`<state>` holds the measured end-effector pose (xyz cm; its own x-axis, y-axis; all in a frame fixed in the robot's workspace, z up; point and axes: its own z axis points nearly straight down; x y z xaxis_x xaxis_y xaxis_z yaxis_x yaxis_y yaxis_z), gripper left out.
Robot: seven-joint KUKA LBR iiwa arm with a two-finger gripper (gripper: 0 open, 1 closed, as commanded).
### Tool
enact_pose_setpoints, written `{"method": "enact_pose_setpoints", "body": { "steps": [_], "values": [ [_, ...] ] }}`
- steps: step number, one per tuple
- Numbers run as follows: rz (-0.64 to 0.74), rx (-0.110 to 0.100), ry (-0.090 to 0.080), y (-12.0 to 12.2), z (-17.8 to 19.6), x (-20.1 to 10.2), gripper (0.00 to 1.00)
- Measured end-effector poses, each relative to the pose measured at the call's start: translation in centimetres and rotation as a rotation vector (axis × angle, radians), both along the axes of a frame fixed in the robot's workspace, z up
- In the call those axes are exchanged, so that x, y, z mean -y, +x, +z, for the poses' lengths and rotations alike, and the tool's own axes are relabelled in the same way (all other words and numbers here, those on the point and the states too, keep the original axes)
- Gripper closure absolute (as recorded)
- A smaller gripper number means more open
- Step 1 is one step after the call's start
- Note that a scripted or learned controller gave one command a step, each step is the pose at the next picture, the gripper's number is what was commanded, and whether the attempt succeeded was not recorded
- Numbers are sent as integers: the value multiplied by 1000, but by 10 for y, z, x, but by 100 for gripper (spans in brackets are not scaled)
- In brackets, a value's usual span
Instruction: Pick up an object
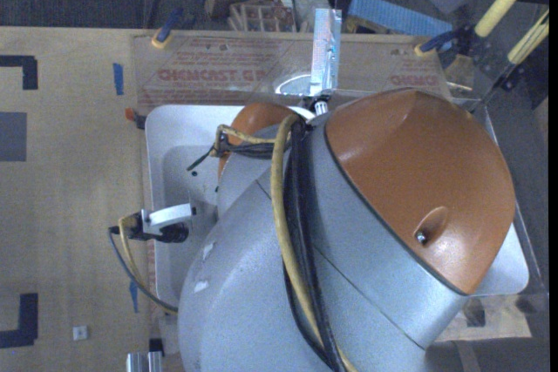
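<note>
The grey arm [349, 274] with its orange band [418, 179] lies across most of both bins and hides what is inside them. It reaches left over the left bin [170, 152], of which a strip of white wall and floor shows. At the arm's left end a small white and black part of the gripper [164, 222] sticks out over the bin's left rim, with yellow and black cables [288, 213] running to it. Whatever lies under the gripper is hidden by the arm.
A clear plastic wall [227, 74] with red lettering stands behind the bins, with an upright clear post [325, 48] at its middle. The wooden bench [61, 187] stretches left, marked with black and blue tape. The right bin's corner [514, 274] shows at the right.
</note>
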<state>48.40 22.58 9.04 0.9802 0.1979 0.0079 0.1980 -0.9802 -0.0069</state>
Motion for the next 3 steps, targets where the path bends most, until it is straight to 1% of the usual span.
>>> {"method": "enact_pose_setpoints", "body": {
  "steps": [1, 2, 3],
  "values": [
    [328, -9, -9, 23, 95, 0, 100],
    [-2, -10, -8, 5, 99, 64, 100],
    [110, -11, -8, -6, 36, 11, 100]
  ]
}}
